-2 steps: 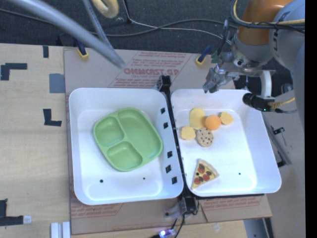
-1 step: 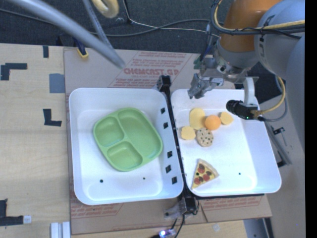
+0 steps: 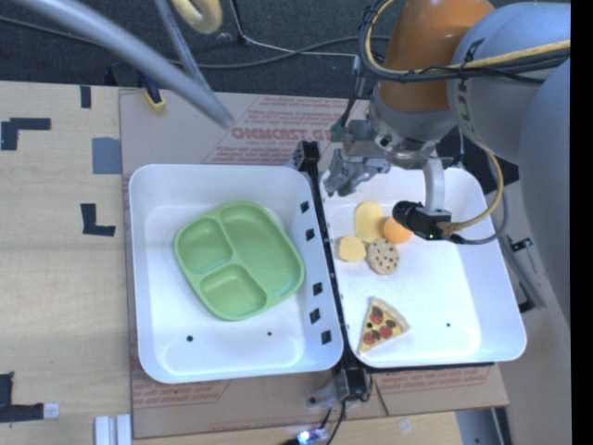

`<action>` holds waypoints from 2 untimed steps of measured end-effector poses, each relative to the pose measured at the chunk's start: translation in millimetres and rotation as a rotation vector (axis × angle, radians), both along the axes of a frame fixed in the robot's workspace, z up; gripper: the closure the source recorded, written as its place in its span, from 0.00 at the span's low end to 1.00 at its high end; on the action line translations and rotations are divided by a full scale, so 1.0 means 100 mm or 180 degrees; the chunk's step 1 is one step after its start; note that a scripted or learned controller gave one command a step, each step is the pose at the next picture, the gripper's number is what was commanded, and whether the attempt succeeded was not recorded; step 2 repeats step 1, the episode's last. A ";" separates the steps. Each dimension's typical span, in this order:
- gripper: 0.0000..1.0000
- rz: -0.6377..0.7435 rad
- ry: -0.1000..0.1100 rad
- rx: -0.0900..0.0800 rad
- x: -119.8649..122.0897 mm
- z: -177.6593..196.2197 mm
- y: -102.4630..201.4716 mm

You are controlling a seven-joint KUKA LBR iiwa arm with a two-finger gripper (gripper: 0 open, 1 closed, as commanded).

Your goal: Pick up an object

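Observation:
In the right white bin (image 3: 463,332) lie several toy foods: a yellow piece (image 3: 369,218), a smaller yellow round piece (image 3: 351,248), an orange piece (image 3: 398,232), a brown speckled cookie (image 3: 383,258) and a pizza slice (image 3: 381,324). My gripper (image 3: 345,180) hangs over the bin's far left corner, just left of and behind the yellow piece. I see nothing between its fingers. The arm's orange band (image 3: 431,21) and grey body cover the bin's far right part.
The left white bin (image 3: 153,276) holds a green divided tray (image 3: 239,260). A black divider with clips (image 3: 315,248) runs between the bins. A grey pole (image 3: 111,35) crosses the upper left. Cables (image 3: 463,225) hang by the orange piece.

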State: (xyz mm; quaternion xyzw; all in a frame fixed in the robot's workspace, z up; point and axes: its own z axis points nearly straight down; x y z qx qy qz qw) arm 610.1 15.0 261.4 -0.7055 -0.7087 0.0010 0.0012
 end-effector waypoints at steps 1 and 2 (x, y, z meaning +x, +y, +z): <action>1.00 0.0005 0.0001 0.0001 -0.18 -0.02 0.55; 1.00 0.0005 0.0001 0.0001 -0.18 -0.02 0.55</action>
